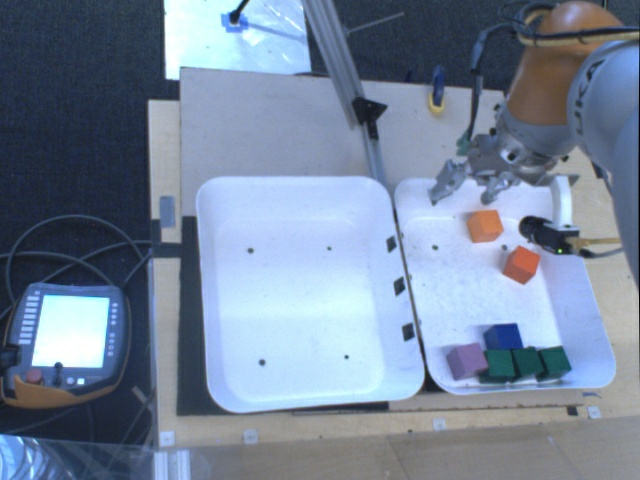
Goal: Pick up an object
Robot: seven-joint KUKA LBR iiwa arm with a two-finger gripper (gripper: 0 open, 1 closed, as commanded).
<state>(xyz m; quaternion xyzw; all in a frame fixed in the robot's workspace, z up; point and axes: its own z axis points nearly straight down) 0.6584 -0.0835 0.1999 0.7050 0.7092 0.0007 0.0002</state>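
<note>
gripper (470,190): metal fingers spread wide, holding nothing, above right bin's (585,313) far rim | orange cube (485,226): matte, blocky, just below gripper, apart from it | second orange cube (521,265), purple (466,360), blue (503,336), green blocks (525,364) nearer

A pendant (62,345) with a lit screen lies on the dark floor at the left, near side, its cables (75,238) looping beside it. A metal pole (338,60) slants over the bench's far edge. A shiny sheet (236,20) lies far left. A blue-and-yellow clamp (437,89) sits on the bench's far edge.
</note>
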